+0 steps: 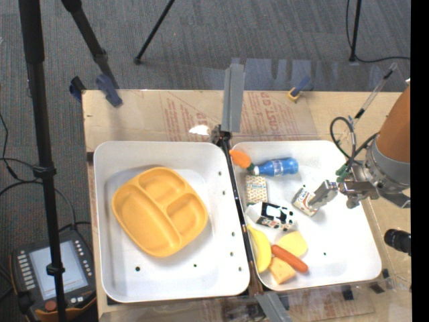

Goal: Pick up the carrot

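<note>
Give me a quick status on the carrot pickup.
Gripper above right bin, holding nothing. Carrot untouched near bin's front, lying across potato and cheese wedge. Banana alongside.

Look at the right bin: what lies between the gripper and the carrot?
In the camera view, from the gripper down to the carrot the stretch is bare white bin floor; the carton sits just left of that line.

- Left bin (107, 274): holds a yellow divided plate (159, 210), lying flat.
- Right bin (348, 260): holds the carrot (289, 258) near the front edge — it lies across a yellow wedge (282, 271), just beside a banana (261, 248).
- Further back in that bin: a blue bottle (276, 167) on its side, a black-and-white toy cow (276, 215), a small carton (305, 200).
- Gripper (324, 194): over the right bin beside the carton — well apart from the carrot.
</note>
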Robot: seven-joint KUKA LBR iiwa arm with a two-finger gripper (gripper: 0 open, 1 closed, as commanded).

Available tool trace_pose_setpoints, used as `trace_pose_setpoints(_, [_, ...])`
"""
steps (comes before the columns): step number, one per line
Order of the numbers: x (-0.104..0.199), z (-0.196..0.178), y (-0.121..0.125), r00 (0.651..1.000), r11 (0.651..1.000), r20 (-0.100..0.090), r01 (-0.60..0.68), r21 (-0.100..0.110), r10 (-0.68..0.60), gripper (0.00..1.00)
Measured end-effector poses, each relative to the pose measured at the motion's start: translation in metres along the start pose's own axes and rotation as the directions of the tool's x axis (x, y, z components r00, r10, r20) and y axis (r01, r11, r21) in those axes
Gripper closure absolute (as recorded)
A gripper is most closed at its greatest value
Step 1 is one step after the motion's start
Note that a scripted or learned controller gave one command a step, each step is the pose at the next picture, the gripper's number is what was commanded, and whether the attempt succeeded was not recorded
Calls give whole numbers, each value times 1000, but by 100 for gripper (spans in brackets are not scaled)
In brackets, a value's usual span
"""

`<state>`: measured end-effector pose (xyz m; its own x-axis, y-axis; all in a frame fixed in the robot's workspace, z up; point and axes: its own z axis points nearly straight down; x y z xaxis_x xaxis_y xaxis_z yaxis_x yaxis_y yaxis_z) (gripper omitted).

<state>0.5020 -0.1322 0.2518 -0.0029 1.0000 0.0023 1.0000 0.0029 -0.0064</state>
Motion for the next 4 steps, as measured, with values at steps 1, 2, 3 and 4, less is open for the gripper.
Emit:
trace_pose_setpoints(1, [0, -8, 0, 1000, 1000, -2, -2, 5, 2, 100])
trace_pose_setpoints(2, [-8, -95, -26, 1000, 1000, 2, -18, -2, 18, 100])
trace_pose_setpoints(3, [-48, -129, -11, 877, 877, 5, 480, -4, -480, 100])
trace_pose_setpoints(4, [-81, 30, -26, 838, 838, 2, 546, -2, -546, 100])
